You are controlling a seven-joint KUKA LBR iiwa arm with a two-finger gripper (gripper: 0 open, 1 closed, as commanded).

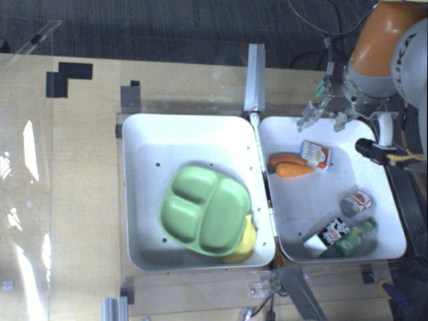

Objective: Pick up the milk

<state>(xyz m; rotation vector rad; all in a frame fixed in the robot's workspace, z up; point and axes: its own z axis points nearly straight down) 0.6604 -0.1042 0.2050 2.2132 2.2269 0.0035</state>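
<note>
The milk is a small white carton with black cow patches. It lies on its side near the front edge of the right bin, against a green bottle. My gripper hangs over the back rim of that bin, far behind the milk. Its fingers are spread open with nothing between them. The orange band of the arm rises to the upper right.
A carrot and a small orange-and-white box lie mid-bin, just in front of the gripper. A can lies behind the bottle. The left bin holds a green divided tray over a yellow item.
</note>
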